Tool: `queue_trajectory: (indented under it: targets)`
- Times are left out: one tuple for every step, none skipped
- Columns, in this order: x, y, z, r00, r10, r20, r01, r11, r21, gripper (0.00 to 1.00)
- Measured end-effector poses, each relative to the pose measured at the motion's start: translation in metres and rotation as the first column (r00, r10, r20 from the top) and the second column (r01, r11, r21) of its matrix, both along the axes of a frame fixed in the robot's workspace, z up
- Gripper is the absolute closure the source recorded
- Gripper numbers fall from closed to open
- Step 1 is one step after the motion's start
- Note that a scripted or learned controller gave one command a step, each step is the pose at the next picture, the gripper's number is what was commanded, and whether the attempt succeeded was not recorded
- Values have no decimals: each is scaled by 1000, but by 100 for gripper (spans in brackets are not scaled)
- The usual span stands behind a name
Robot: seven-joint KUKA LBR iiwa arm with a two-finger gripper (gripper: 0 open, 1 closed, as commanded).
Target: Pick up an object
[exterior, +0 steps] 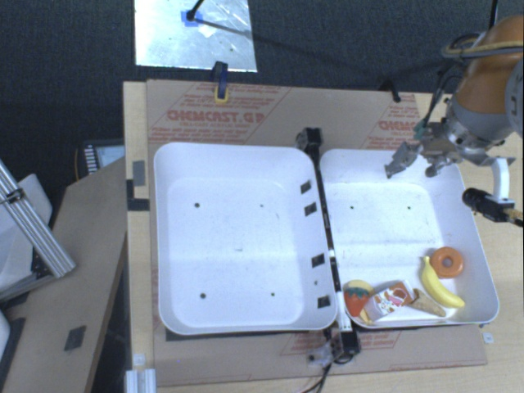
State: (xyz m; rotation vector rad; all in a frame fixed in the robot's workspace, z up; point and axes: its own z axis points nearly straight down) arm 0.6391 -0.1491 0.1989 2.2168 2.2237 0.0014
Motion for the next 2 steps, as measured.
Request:
queue_trajectory:
  targets:
    - [-59,-61,57,1000,-7,1,7,1000,-2,0]
    - [-70,-4,155,1000,6,9,-6,1000,-1,0]
